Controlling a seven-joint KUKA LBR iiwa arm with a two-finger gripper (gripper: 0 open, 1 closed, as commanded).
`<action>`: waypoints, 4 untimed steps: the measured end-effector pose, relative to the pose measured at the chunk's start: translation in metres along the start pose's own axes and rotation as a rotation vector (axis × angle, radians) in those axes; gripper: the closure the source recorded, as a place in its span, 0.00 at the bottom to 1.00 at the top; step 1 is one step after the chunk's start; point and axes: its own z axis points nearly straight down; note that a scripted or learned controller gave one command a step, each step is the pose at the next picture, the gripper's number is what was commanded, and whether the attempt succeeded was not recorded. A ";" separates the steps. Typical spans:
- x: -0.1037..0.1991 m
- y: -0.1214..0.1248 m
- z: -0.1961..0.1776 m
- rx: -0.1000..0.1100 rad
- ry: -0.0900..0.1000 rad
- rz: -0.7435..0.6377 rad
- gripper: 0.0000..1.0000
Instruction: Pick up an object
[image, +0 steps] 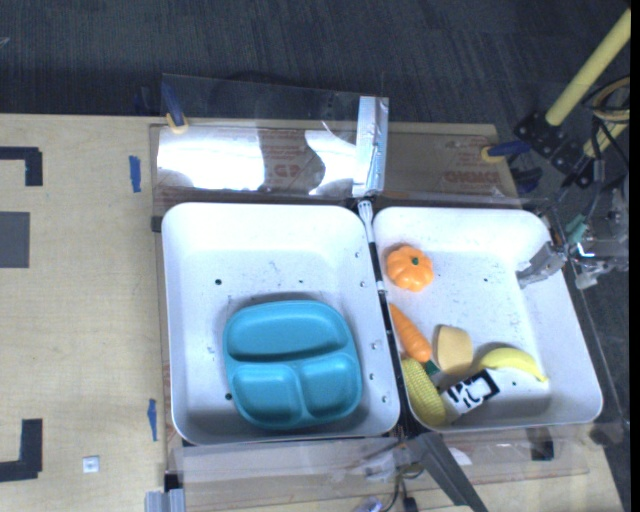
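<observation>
Gripper (545, 262) sits at the right bin's (500, 225) upper right edge, can't tell its state, and that carrot (410, 334), corn (423, 392), banana (512, 362) clump lower down could easily slip a grab.

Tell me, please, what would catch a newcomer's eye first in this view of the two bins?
Probably the big blue divided tray, lying alone in the left bin. Next, the bright toy food along the right bin's left and near sides: a small orange pumpkin, a carrot, a corn cob and a banana. The gripper sits at that bin's far right rim.
</observation>
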 end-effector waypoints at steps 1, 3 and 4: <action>0.077 -0.051 0.116 0.005 0.001 -0.024 0.00; 0.078 -0.038 0.160 -0.012 -0.003 -0.064 1.00; 0.120 0.024 0.070 -0.009 0.000 0.023 1.00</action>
